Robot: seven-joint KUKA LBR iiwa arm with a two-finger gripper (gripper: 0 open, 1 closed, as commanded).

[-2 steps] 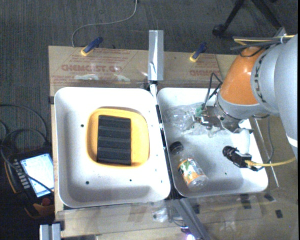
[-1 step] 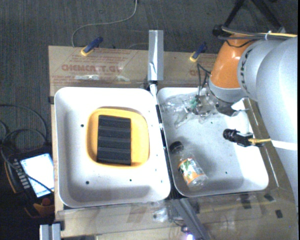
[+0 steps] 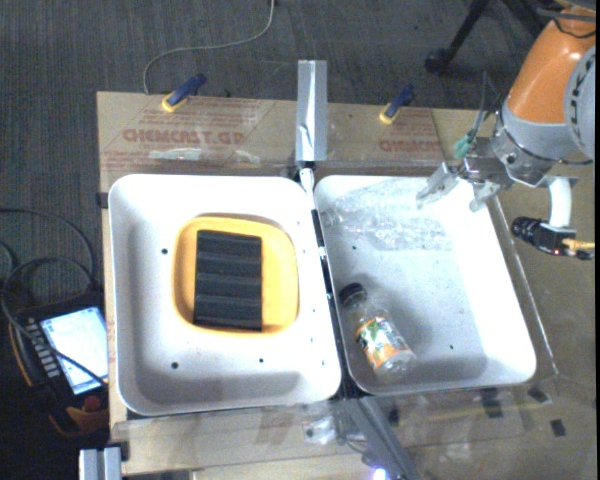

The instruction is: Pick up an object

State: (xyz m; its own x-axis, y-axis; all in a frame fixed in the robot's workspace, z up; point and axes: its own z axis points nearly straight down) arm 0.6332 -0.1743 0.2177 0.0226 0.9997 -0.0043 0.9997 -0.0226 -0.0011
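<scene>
Farthest from the right bin (image 3: 510, 298), beyond the bench's left edge on the dark floor: a small device with a lit screen (image 3: 75, 343), black cables looping round it. Nearer, touching the right bin's left wall: the left bin (image 3: 140, 218), white and shallow, holding a yellow tray (image 3: 185, 268) with a black ribbed pad (image 3: 228, 279) laid flat in its middle. Behind both bins, on the brown board: two blue-and-yellow clamps (image 3: 183, 91), one toward the left corner, one above the right bin's back wall; between them, rising from the seam of the bins, an upright metal post (image 3: 311, 113).

Inside the right bin, near its front left corner: a small clear bottle (image 3: 378, 335) lying on its side, black cap pointing toward the back left, orange-and-green label facing up. Well apart from any finger, untouched. Toward the back of the same bin: a crumpled patch of clear plastic film (image 3: 390, 218).

Above the right bin's back right corner: the gripper (image 3: 458, 183), reached in from the right, orange band (image 3: 545, 73) and grey wrist slanting down toward the bin. Fingers spread apart, tips aimed down and left, nothing between them. Hovers over the bin's rear, well apart from the bottle.
</scene>
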